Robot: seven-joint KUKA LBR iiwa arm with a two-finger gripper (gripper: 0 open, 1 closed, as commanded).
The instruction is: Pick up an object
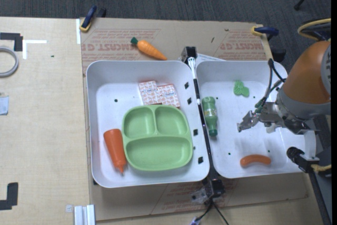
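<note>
Two white bins sat side by side on the bench, and the gripper (246, 124) hung over the middle of the right bin (226, 163), reaching in from its right edge. Its fingers pointed toward the divider between the bins; I could not tell whether they stood open or closed, and nothing showed between them.

Three things lay in that bin. The green bottle (210, 116) rested against the bin's left wall, its long axis running from the far edge toward the near edge, so it lay crosswise to the line of the arm's reach and just beyond the fingertips. The orange sausage (256, 160) lay near the bin's near edge, its length running left to right, close below the gripper. A small green leafy piece (241, 88) sat toward the far edge.

By my reckoning the bottle and the sausage were about equally near; the sausage lay in open floor, while the bottle's closeness to the wall would leave little room for a finger.

The left bin (100, 113) carried a green divided plate (157, 137), an orange bottle (115, 149) and a printed packet (157, 93).
</note>
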